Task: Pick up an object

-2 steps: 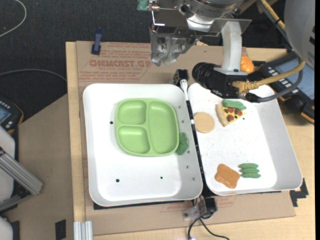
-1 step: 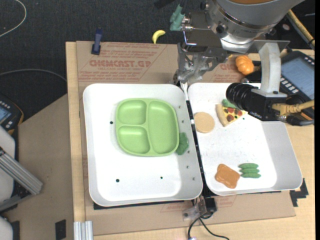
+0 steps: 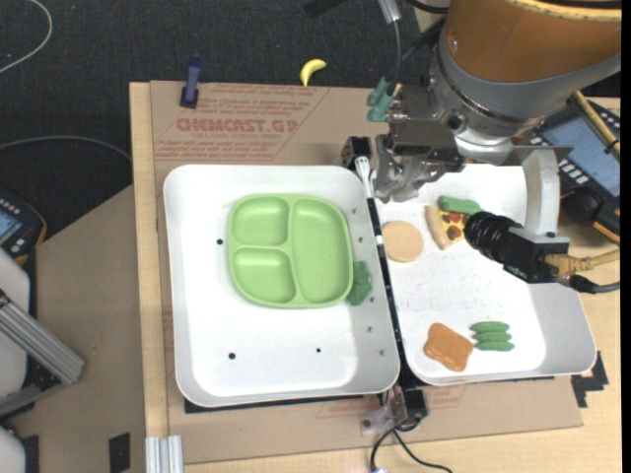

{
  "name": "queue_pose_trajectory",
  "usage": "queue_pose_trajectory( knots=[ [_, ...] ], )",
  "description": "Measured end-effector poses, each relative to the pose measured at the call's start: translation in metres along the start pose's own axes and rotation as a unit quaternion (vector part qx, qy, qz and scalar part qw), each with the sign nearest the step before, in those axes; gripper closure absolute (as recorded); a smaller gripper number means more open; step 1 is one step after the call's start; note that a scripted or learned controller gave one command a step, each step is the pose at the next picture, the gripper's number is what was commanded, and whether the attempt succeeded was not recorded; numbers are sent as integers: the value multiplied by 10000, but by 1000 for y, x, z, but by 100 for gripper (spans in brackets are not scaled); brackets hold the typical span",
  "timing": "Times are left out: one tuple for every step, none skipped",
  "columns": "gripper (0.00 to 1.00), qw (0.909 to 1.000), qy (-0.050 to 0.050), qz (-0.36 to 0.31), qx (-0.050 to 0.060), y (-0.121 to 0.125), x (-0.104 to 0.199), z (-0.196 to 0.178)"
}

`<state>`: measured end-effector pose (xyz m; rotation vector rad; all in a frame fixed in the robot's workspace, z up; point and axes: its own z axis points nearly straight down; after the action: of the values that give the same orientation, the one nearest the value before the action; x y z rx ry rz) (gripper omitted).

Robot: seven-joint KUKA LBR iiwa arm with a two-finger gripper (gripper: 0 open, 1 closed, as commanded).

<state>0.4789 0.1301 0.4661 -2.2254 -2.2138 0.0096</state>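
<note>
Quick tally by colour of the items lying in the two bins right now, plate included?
Green: 4 - divided plate, small piece by the plate's right edge, pea pods, leafy piece
Tan/brown: 2 - round cookie, toast slice
Multicoloured: 1 - pizza slice
Total: 7

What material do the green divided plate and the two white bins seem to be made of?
The green divided plate looks like moulded plastic with a matte finish: even pale colour, rounded compartment edges, no sharp glints. The left bin and the right bin look like thin formed plastic, smooth and slightly glossy, with soft rounded rims. It might instead be coated metal; the view leaves this open.
</note>
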Motion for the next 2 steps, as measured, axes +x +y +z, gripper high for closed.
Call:
queue_pose_trajectory(
  knots=[
    [100, 9999, 35, -56, -77, 0, 53, -73],
    [100, 10000, -4, -48, 14, -1, 97, 41]
  ],
)
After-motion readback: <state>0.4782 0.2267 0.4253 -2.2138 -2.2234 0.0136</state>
